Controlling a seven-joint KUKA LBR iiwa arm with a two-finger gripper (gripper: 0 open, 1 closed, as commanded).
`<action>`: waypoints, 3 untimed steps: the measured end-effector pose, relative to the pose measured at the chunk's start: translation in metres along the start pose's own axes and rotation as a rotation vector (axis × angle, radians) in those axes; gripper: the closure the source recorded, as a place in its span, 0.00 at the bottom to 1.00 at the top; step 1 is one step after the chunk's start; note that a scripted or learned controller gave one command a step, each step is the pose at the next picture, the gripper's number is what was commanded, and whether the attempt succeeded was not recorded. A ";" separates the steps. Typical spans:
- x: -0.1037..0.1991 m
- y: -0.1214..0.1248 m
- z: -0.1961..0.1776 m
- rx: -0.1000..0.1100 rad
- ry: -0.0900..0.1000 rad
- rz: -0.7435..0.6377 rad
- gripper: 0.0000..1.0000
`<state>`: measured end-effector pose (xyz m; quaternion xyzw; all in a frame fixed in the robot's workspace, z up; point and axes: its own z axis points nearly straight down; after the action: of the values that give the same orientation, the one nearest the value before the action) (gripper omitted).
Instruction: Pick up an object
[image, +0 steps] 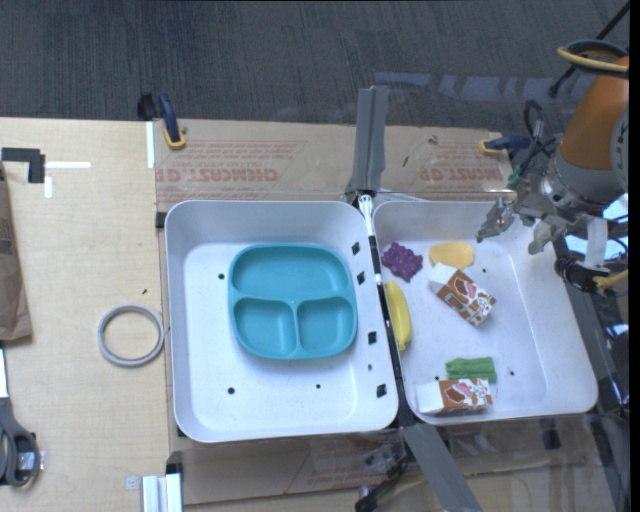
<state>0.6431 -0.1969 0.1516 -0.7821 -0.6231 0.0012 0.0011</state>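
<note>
While the gripper (515, 228) hung spread and empty over the right bin's (560, 360) far edge, the nearest object, a yellow piece (452, 254), lay just inward toward the bin's far-left corner.

This looks like a robotics lab or test bench rather than a home. 2 shallow white bins (180, 330) sit side by side on a plywood bench (80, 260), resting on flattened cardboard (250, 165) held by clamps (170, 125). An industrial arm (595, 120) with loose cables reaches in; just below and left of its gripper (515, 228) lie toy foods and small cartons (465, 298). Far left of the gripper are a tape roll (131, 334) and what may be scissors (18, 450). A dark carpeted floor (250, 50) lies beyond.
</note>
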 end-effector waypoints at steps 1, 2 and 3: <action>0.001 0.007 -0.017 -0.005 -0.002 -0.330 0.00; 0.036 -0.034 0.044 -0.001 -0.001 -0.236 0.00; 0.040 -0.077 0.060 -0.003 0.000 -0.433 0.00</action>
<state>0.5765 -0.1405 0.0916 -0.6300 -0.7766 0.0002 0.0003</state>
